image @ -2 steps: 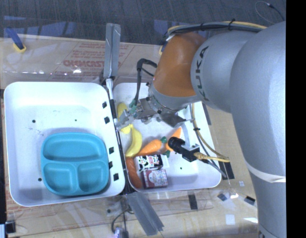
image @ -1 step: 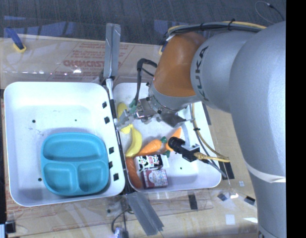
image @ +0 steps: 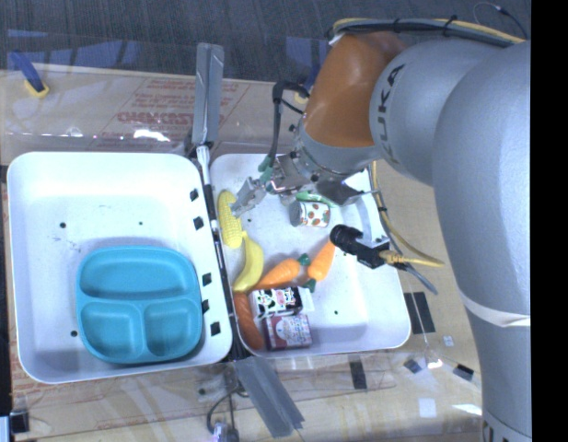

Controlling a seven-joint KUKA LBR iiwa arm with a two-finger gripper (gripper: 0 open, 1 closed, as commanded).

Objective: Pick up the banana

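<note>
Arm (image: 431, 109) reaches in from the right, its orange band over the right bin (image: 380, 325) and the wrist bent down toward that bin's upper left. Gripper (image: 249, 194) hangs just above the corn cob (image: 229, 219), fingers spread apart, nothing between them. Banana (image: 251, 263) lies below the corn, against the bin's left wall, beside two carrots (image: 297, 268).

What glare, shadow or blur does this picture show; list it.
Camera view: glare streaks the clear sheet behind the bins; the arm shades the right bin around the gripper; the banana and blue tray look soft, evenly lit.
</note>
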